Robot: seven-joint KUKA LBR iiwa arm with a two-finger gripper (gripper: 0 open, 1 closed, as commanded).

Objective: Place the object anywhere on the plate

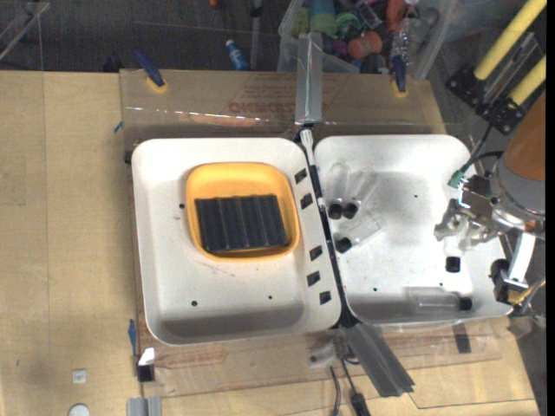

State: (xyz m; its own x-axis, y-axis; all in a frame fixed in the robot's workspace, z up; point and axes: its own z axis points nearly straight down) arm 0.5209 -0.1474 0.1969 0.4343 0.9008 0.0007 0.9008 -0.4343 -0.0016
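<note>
An orange-yellow plate (201, 183) lies in the left bin (165, 284). A black ribbed rectangular object (240, 222) rests flat on it, covering most of its middle. My gripper (457, 232) hangs over the right side of the right bin (395, 159), far from the plate. I see nothing in it. The orange band of the arm (529, 150) shows at the right edge.
Several clear plastic pieces with black caps (345, 208) lie in the right bin near the divider (316, 232). Another clear tube (436, 300) lies along that bin's front edge. A crate of coloured toys (364, 7) stands behind the bins.
</note>
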